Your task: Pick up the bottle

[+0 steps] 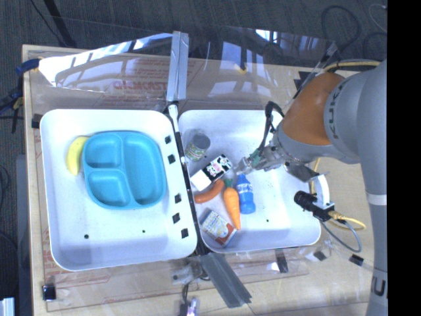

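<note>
Grey arm [355,120] with orange band looms nearest lens, reaching in from right. Gripper [253,163] hovers low over right bin [289,219], just above cap end of bottle [245,195]; you cannot tell how wide it stands, nothing seen held. Bottle lies flat, blue, mid-bin, carrot [231,206] touching its left side, small packet [218,226] near. You should centre over bottle body, approach across its width, avoid carrot. Left bin [59,242] carries blue tray [125,170], banana [76,155]. Desk [131,285] crowded, clear shield far side.

Grey rounded arm [358,120], orange band [314,110] above wrist, black cable along wrist.
</note>
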Action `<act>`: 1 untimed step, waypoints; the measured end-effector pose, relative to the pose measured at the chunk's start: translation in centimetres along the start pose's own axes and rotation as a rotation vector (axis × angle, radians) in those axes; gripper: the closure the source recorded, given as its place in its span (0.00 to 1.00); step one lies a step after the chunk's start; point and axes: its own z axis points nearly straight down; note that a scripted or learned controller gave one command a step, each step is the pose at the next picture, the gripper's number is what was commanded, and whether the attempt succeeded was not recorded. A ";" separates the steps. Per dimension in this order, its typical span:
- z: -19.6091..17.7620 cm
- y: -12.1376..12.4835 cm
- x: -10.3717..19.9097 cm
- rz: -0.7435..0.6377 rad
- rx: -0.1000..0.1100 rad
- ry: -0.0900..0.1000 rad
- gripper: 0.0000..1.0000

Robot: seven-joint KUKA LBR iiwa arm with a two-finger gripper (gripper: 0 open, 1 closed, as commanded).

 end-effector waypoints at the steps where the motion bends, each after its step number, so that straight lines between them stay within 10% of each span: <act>1: -12.9 4.7 2.3 0.352 0.040 0.007 1.00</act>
